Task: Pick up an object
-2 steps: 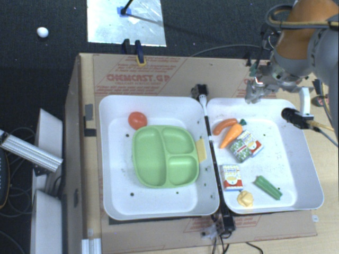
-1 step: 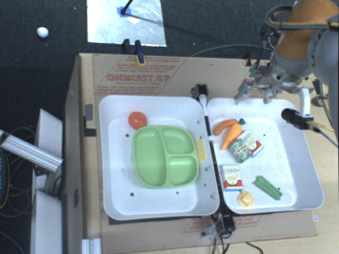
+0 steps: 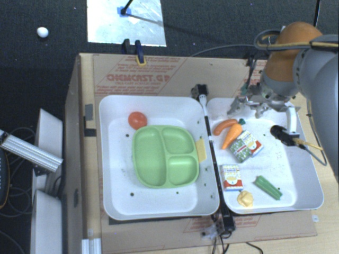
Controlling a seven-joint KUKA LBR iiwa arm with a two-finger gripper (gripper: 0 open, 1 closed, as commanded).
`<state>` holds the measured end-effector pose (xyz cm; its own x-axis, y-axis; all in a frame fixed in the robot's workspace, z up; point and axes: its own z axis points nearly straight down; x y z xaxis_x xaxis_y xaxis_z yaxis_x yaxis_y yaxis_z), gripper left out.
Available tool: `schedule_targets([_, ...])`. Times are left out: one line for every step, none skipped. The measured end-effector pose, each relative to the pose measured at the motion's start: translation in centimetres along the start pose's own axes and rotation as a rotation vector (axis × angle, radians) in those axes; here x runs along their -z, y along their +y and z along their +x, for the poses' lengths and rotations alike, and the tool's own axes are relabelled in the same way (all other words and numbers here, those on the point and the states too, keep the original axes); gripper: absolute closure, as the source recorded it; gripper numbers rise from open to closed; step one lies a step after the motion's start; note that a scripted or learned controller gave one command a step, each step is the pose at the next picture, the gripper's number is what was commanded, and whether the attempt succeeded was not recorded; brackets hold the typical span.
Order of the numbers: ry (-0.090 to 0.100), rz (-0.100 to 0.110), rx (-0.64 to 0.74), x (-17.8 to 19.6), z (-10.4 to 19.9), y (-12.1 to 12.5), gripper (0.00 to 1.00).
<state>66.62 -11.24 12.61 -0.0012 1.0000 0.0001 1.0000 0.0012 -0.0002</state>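
Two carrots [image 3: 228, 130] lie crossed in the right bin [image 3: 312, 194], below and left of the gripper [image 3: 258, 106], which hovers over that bin's far edge. Whether its jaws are open, I cannot tell.

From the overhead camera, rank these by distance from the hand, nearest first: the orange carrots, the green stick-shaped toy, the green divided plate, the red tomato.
The hand hangs over the right bin's far edge.
1. Orange toy carrots, right bin, just left and nearer the camera.
2. Green stick-shaped toy, right bin's near corner.
3. Green divided plastic plate, middle of the left bin.
4. Round red toy tomato, left bin's far-left part.
The last three are not far apart in distance.
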Motion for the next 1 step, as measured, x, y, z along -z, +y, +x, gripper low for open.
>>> schedule_targets([-0.001, -0.017, 0.001, -3.42, -2.21, 0.25, 0.0])
